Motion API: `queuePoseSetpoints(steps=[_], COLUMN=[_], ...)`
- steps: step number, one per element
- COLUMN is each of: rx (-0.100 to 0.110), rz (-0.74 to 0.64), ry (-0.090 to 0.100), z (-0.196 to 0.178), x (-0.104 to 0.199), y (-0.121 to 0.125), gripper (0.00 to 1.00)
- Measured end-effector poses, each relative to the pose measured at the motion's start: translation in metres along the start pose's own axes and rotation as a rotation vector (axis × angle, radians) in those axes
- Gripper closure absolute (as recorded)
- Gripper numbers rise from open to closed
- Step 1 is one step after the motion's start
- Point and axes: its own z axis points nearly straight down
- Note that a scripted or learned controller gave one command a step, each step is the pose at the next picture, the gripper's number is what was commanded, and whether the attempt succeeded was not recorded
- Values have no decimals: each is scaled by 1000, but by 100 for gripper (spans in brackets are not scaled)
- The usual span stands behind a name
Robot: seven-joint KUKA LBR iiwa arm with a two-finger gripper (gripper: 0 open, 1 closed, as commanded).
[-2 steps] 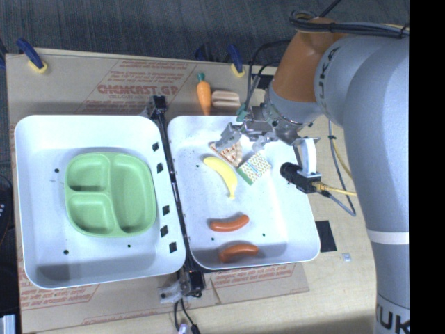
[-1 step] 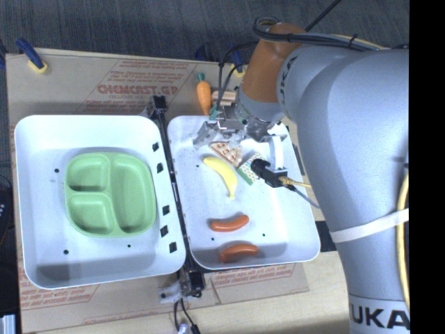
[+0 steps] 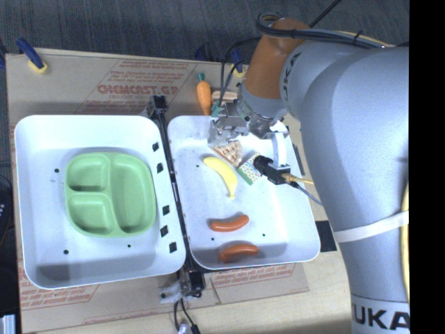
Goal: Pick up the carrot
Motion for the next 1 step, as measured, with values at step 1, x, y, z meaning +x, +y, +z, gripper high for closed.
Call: queuePoseSetpoints(steps=[1], rx=[-3], rz=[-114], ry=[0], z=[-102], x=[49], y=[0], gripper=[100])
